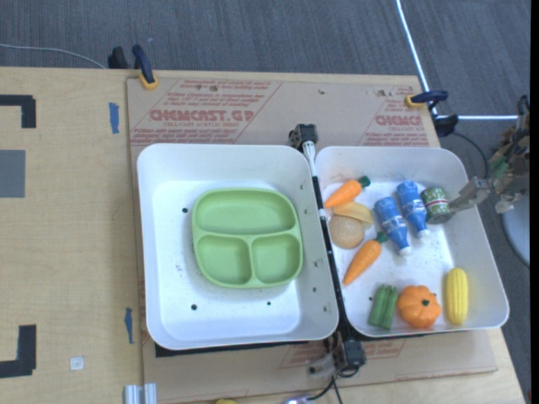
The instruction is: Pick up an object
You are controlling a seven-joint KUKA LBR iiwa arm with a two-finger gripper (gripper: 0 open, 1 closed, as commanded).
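Two shallow white bins are sitting side by side on the tabletop (76, 225). The left bin (160, 175) is holding a green divided plate (247, 236) with three compartments. The right bin (484, 251) is carrying the loose items: two orange carrots, one (345, 192) near the upper left corner and another (363, 261) lying at a slant lower down, with a pale round piece (347, 229) between them; two blue bottles (392, 223) (411, 205) lying close together near the middle; a small green can (435, 204) just beside the right-hand bottle; and, along the near edge, a green vegetable (382, 305), an orange pumpkin (418, 305) touching it, and a yellow corn cob (456, 295) just to its right. The claw (461, 198) is reaching in over the right rim of that bin, its tip lying just beside the green can; it looks like it may be touching the can, but the view is too small to tell how far apart its fingers are or whether anything is between them.
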